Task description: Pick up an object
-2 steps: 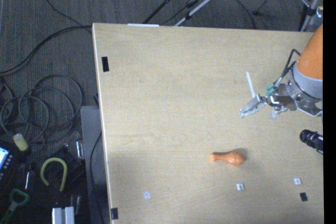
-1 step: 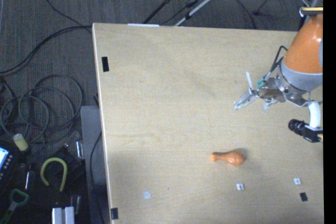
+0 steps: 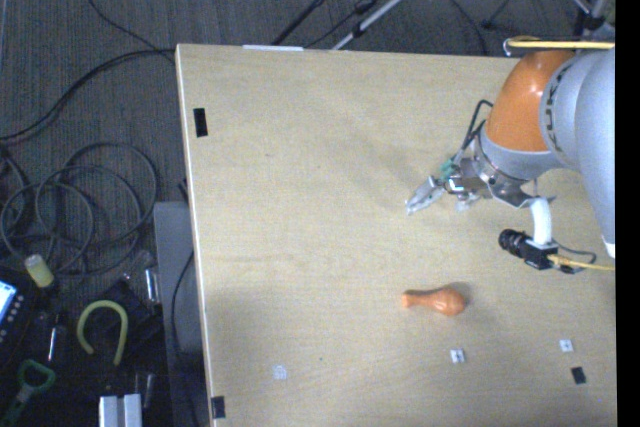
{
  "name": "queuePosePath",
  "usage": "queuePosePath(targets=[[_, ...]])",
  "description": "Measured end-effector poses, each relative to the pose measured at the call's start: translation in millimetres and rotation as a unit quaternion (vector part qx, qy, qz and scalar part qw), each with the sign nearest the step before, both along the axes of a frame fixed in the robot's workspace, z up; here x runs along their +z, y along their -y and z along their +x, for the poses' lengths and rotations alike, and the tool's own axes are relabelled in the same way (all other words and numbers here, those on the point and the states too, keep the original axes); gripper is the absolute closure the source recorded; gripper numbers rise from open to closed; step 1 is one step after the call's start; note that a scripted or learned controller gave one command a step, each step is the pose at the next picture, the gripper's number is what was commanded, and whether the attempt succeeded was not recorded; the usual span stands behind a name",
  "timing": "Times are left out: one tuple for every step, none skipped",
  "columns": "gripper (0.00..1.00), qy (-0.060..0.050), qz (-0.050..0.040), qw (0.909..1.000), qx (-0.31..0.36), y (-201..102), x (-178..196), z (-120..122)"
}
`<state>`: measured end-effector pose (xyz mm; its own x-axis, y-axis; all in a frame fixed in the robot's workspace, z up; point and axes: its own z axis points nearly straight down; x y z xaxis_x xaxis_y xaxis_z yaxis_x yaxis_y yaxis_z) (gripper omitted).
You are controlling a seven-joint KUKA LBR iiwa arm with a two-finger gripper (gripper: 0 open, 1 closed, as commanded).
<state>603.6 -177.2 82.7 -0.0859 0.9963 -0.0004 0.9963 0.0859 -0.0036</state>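
My metal fingers [image 3: 422,201], state indeterminate, hover over smooth tan board [image 3: 300,215]; glossy orange pear-shaped object [image 3: 436,300] lies apart.

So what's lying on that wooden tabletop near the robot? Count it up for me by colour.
Orange: 1, a small pear-shaped object lying on its side, below the hand.
Black: 3, small marks near the edges.
Pale: 3, tiny markers near the front.
Total: 7
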Motion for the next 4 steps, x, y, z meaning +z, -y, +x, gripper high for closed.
queuePosePath(targets=[[0.00,0.001,-0.0003,0.9976,0.069,-53.9,0.5,29.6],[1.00,0.001,0.0001,0.9976,0.069,-54.7,9.1,29.5],[0.00,0.001,0.0002,0.9976,0.069,-54.7,9.0,29.4],[0.00,0.001,-0.0010,0.9934,0.115,-75.0,1.2,64.6]])
